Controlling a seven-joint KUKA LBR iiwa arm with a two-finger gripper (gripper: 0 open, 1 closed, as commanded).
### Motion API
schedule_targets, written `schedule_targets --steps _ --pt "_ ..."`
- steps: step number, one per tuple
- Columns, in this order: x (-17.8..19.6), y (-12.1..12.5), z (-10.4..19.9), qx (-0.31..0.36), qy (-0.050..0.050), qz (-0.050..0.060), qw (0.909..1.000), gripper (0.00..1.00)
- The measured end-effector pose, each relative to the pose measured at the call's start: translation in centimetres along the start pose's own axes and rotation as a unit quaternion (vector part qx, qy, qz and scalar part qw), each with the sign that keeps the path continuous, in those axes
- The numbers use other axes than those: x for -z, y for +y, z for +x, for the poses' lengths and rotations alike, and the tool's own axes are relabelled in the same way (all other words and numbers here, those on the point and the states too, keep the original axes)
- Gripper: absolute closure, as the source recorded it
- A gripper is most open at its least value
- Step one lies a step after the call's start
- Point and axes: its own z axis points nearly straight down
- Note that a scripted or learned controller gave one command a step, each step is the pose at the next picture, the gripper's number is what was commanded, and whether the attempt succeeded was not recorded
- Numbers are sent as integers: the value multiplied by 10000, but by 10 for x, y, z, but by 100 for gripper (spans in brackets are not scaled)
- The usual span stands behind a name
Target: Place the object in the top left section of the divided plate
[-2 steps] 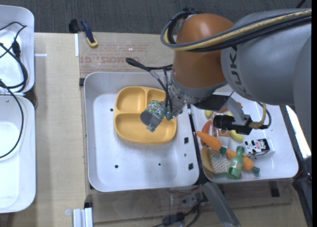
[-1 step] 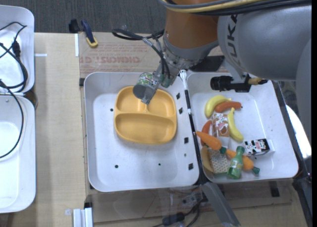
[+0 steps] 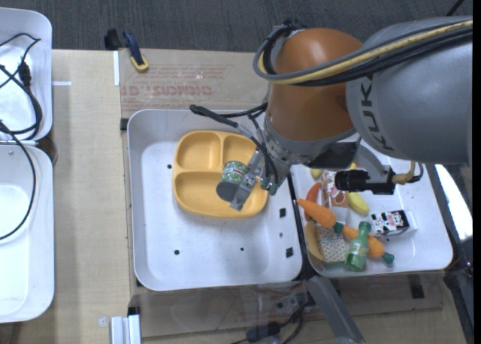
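The gripper (image 3: 242, 182) is over the yellow plate (image 3: 197, 175) in the left bin (image 3: 150, 207), fingers closed on a green can (image 3: 234, 173).

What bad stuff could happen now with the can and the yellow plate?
1. The claw holds the small can over the right part of the divided plate, not the top left section, so a drop now would probably land wrong.
2. Released tilted, the can might roll into the white bin.
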Motion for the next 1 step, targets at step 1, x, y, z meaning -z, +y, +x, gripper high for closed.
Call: schedule_targets --steps 1 --pt "19 30 -31 217 -11 -9 9998 100"
